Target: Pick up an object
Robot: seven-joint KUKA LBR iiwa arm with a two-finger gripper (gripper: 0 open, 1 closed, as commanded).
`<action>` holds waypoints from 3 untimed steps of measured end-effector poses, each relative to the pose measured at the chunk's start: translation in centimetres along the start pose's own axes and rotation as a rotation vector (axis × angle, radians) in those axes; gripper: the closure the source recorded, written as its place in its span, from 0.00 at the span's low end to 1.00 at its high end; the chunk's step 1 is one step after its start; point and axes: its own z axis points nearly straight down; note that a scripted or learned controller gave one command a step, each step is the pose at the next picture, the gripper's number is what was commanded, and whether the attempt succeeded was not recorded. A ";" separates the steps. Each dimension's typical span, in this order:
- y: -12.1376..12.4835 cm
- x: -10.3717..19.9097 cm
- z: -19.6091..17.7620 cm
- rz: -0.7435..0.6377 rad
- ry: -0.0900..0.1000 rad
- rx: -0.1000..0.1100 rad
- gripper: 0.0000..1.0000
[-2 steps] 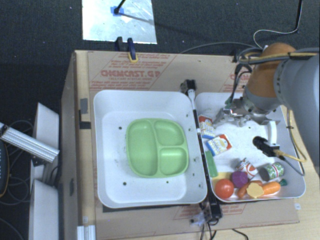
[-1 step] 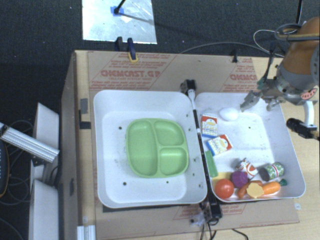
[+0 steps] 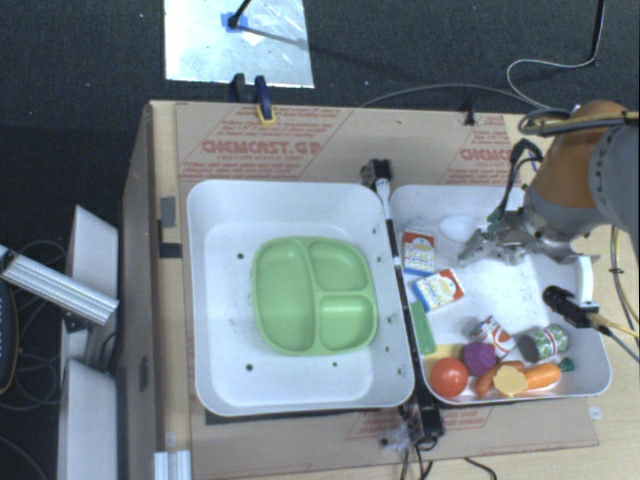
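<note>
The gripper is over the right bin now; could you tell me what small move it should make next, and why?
Probably shift toward the near-left and lower over the small carton. The gripper hangs above bare bin floor at the far side with nothing under it, and that carton lies flat and apart from the crowded toys along the near edge.

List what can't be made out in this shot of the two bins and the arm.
- Gripper: blurred in the camera view; finger state unreadable.
- Printing on the two small cartons: too small to read.
- Can: label too small.
- Toy foods piled by the tomato: they overlap, hiding each other's shapes.
- Arm: cut off by the right edge.
</note>
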 end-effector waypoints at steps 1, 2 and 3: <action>3.3 5.2 -0.1 -0.003 0.000 -0.003 0.00; 3.3 5.1 -1.2 -0.005 0.000 -0.003 1.00; 2.5 -1.5 -10.6 -0.001 -0.004 -0.006 1.00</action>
